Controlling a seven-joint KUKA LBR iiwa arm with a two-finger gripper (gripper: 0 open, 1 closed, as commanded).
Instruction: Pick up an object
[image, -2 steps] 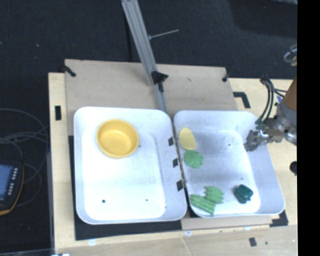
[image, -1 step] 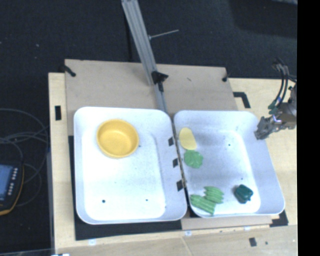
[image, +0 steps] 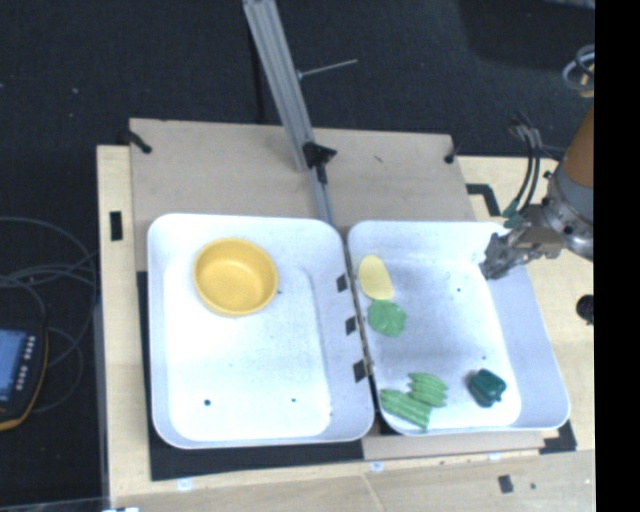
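Arm (image: 572, 190) cut off at right edge; gripper (image: 497, 258) small, dark, blurry over right bin's (image: 520, 330) far rim, can't tell its state. Teal object (image: 487, 387) shape unclear.

Right bin's (image: 520, 330) middle lies bare between left-edge and bottom-edge toys.

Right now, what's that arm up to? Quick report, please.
Pincer over right bin's far rim, nothing seen in it. Yellow piece, green pieces lie untouched. Nothing blocking.
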